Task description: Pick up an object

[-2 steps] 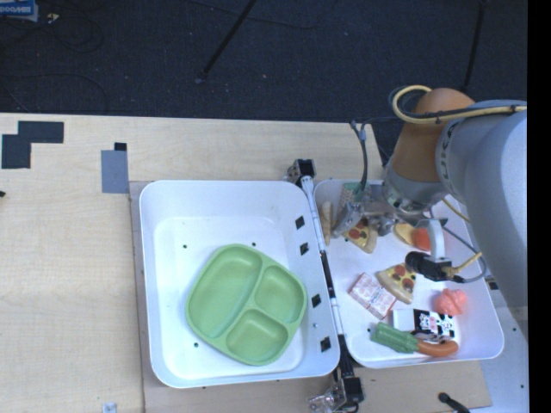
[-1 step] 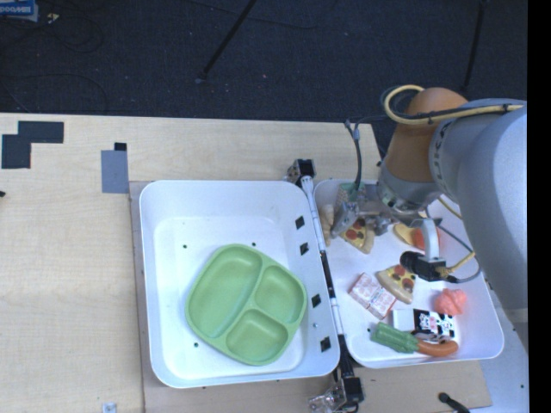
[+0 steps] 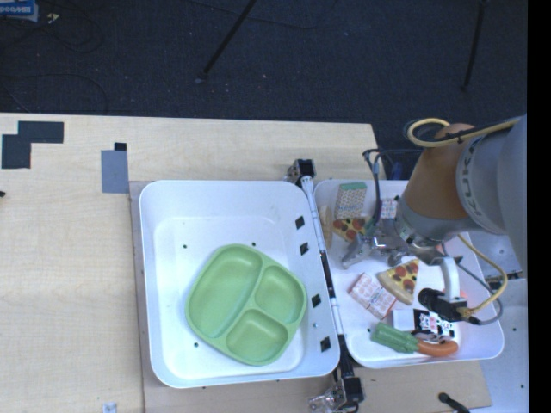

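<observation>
White plastic bins sit side by side on the pale wooden worktop (image 3: 69, 256). Camera view: the left bin (image 3: 159, 205) carries a green divided plate (image 3: 245, 304), lying flat near its middle, clear of the walls.

The right bin (image 3: 491, 338) carries the clutter of candidate objects. A checked card or packet (image 3: 350, 200) lies at the far side; just nearer it is a small red and yellow toy (image 3: 347, 227). A pizza-slice toy (image 3: 400, 280) lies mid-bin with a pink wrapped block (image 3: 372, 292) touching it on the left. At the near edge are a green cylinder-like piece (image 3: 394, 338), an orange piece (image 3: 437, 348) and a black-and-white item (image 3: 435, 321).

The arm (image 3: 465, 188) reaches in from the right, its orange band above the wrist. The end effector (image 3: 366, 246) is low over the far-left part of the right bin, just beside the red and yellow toy. Whether it is open or closed cannot be told; nothing is seen gripped.

Judgement: the posture suits a descent on the toy, with the bin wall close by as a hazard.
</observation>
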Controlling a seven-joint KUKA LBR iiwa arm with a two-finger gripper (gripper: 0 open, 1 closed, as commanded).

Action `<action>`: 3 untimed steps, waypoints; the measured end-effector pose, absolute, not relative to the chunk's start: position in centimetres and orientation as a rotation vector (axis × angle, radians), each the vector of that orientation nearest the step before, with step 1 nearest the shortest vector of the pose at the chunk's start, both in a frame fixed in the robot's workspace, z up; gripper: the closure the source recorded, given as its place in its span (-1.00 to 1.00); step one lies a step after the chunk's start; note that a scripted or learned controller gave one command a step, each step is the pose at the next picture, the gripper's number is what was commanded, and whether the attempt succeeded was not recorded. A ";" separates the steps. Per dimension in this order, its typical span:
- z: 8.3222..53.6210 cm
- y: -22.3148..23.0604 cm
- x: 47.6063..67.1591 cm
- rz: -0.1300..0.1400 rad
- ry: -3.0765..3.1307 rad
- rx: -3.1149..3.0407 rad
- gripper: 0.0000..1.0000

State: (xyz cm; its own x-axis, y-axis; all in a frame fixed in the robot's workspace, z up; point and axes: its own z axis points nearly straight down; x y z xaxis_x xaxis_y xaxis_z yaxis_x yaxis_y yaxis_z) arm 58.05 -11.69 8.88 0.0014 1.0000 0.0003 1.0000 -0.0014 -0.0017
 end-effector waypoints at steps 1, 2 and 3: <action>8.8 -10.6 64.4 0.001 -2.221 -2.221 -1.00; 9.1 -9.1 61.5 0.006 -2.226 -2.238 -1.00; 8.9 -11.8 54.7 0.001 -2.218 -2.223 -1.00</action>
State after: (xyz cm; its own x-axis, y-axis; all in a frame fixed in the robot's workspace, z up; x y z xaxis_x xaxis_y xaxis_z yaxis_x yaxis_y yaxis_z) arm 54.72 -11.85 8.90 0.0024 1.0000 0.0003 1.0000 -0.0024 -0.0012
